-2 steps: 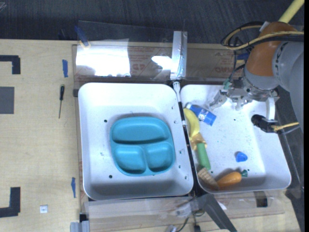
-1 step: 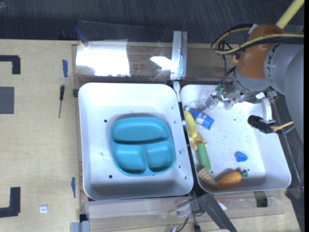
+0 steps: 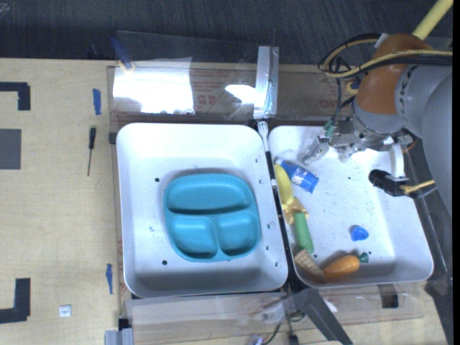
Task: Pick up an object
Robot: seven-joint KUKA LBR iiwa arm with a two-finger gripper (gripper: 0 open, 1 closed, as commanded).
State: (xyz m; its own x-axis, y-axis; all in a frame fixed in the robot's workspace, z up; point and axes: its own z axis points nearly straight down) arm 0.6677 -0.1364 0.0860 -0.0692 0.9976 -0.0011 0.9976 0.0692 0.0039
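My gripper (image 3: pixel 328 151) hangs over the far left part of the right bin (image 3: pixel 402 214), open, with nothing between its fingers. Just below and left of it a blue and white packet (image 3: pixel 300 176) lies beside a yellow corn-like piece (image 3: pixel 284 187). Further along the bin's left wall there is a green vegetable (image 3: pixel 303 232). An orange carrot (image 3: pixel 341 266) rests in the near corner, next to a woven tan piece (image 3: pixel 306 262). A small blue object (image 3: pixel 359 233) sits alone toward the right.
The left bin (image 3: pixel 136 192) holds a blue divided plate (image 3: pixel 212 215). The grey arm with its orange band (image 3: pixel 384 85) and cables crosses the right bin's far right corner. A black part (image 3: pixel 384 182) of the arm overhangs the right side.
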